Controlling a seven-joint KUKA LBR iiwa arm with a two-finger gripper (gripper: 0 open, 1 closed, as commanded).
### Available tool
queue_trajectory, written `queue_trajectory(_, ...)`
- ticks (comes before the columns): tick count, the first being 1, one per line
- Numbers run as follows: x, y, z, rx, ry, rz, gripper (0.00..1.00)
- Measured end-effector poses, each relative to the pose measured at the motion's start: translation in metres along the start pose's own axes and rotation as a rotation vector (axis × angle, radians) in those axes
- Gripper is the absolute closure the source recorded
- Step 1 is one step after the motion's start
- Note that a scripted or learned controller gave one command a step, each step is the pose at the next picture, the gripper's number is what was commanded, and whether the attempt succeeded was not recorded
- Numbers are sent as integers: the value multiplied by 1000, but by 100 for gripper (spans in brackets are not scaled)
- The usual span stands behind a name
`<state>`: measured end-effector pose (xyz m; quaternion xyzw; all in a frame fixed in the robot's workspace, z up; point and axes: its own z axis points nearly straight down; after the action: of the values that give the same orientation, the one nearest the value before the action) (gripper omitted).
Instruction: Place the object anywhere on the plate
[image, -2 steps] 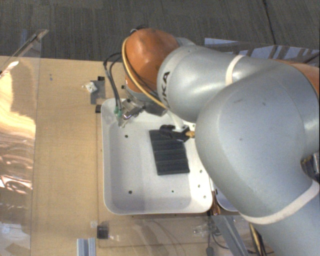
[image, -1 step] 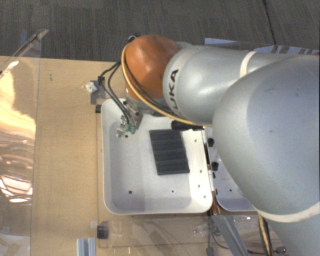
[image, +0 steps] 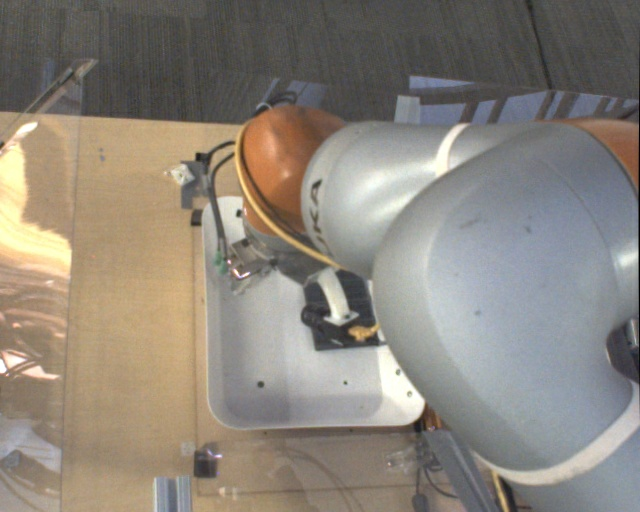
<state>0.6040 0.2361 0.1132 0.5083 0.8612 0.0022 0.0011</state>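
Camera view, grey arm (image: 480, 250) over white bin (image: 290, 395)

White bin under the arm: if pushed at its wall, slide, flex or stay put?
Probably light and a bit flexible: the white bin looks thin-walled and shallow, with rounded corners. It may slide, since the bench looks smooth. The small black block by its lower-left corner might be a stop, but I cannot tell.

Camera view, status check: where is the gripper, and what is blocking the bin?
Gripper low over the bin's upper left corner. Arm covers the bin's right side, hiding whatever lies there.
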Motion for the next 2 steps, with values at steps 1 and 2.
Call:
queue_trajectory(1,12,-42,20,-18,-8,-545,100)
queue_trajectory(2,27,-76,19,-21,-14,-996,100)
